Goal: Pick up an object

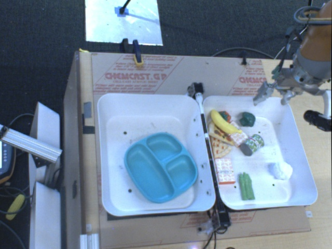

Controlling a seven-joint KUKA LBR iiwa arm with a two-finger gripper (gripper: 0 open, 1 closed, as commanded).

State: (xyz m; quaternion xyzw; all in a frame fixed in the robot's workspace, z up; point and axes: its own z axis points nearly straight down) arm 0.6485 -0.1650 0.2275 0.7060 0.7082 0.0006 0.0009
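Note:
My gripper (273, 95) hangs over the far rim of the right bin (301, 154), open, with nothing between its fingers. In that bin lie a yellow banana (224, 122), a dark green lump (247, 119), a small can on its side (252, 143), a pizza slice (220, 147), a red and white card (224, 170), a green bundle like asparagus (246, 185) and a white crumpled piece (280, 170). The dark green lump is the nearest to the gripper, below and to its left.
The left bin (114, 139) holds a blue divided plate (161, 166). A black divider (205, 139) runs between the bins. Cardboard (155, 71) lies under both bins, and a shiny metal sheet (124, 14) rests on the dark floor behind.

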